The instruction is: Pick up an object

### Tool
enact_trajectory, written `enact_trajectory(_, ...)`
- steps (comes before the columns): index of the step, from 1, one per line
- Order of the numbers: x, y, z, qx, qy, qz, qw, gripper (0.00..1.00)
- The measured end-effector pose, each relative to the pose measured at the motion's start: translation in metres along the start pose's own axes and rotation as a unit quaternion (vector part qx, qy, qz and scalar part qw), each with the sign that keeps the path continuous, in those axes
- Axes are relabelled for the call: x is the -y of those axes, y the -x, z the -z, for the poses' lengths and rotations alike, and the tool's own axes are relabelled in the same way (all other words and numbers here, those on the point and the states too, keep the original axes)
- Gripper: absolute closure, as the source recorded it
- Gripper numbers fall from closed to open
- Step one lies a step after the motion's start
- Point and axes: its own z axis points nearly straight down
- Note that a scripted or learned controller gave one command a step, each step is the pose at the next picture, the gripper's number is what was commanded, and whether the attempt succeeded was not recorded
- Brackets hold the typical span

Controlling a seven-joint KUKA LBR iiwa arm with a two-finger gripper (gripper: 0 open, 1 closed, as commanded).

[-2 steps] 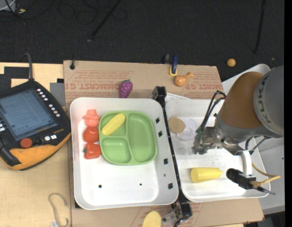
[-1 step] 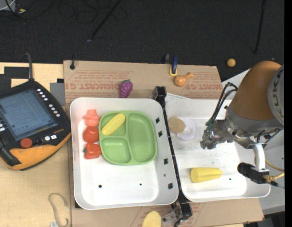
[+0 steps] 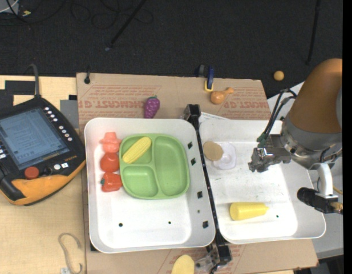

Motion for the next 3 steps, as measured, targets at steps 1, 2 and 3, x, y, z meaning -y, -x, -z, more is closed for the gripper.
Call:
enact_trajectory(1,-0.027,-0.047,0.009,-0.001,-0.001,0.002,1.0000,1.00)
enact_trajectory(2,-0.066,-0.086,0.009,-0.001,-0.001,0.001,1.0000,1.00)
enact_trajectory(3,-0.087,-0.130,0.011,-0.001,-0.001,0.001,1.0000,1.00)
